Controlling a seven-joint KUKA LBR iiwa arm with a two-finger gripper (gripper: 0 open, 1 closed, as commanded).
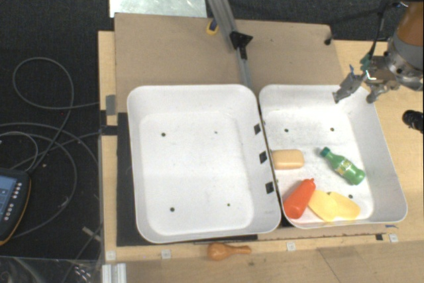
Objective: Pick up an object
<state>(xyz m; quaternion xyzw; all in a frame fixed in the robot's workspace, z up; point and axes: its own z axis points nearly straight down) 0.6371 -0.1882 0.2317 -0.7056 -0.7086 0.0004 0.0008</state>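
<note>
Single fixed overhead view, slanted down, seemingly mid-distance, on both bins (199, 93).

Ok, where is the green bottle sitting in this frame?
The green bottle lies on its side in the right bin, toward its right wall, just above the yellow banana-shaped toy and to the right of the tan block.
</note>
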